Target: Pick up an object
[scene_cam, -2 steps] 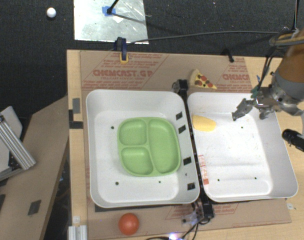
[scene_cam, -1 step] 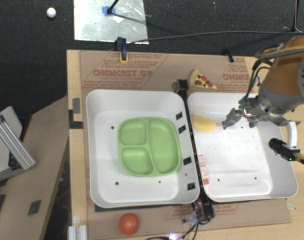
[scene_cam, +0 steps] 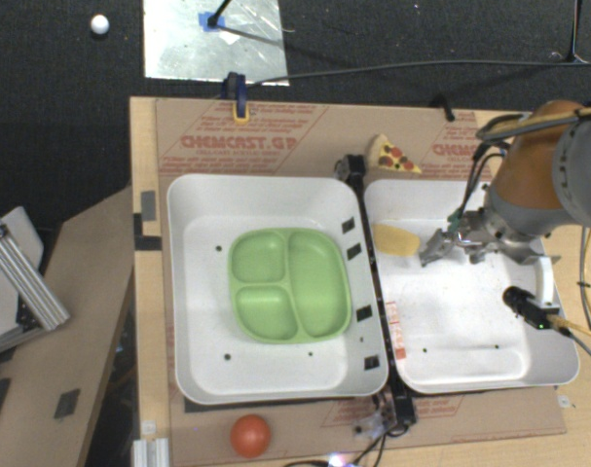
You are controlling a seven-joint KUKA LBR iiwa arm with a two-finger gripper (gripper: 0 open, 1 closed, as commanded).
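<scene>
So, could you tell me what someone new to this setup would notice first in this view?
Probably the bright green divided plate lying in the middle of the left white bin. Next, the grey arm with its orange band, reaching from the right with its gripper low over the right white bin, right beside a pale yellow piece. A toy pizza slice sits just behind the bins, and an orange-red ball lies in front.

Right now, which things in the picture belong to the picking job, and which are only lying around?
For the job:
- gripper, low in the right bin
- yellow piece in that bin, just left of the gripper

Lying about:
- green tray in the left bin
- pizza slice on the board behind the bins
- orange ball in front
- white ball at far left
</scene>
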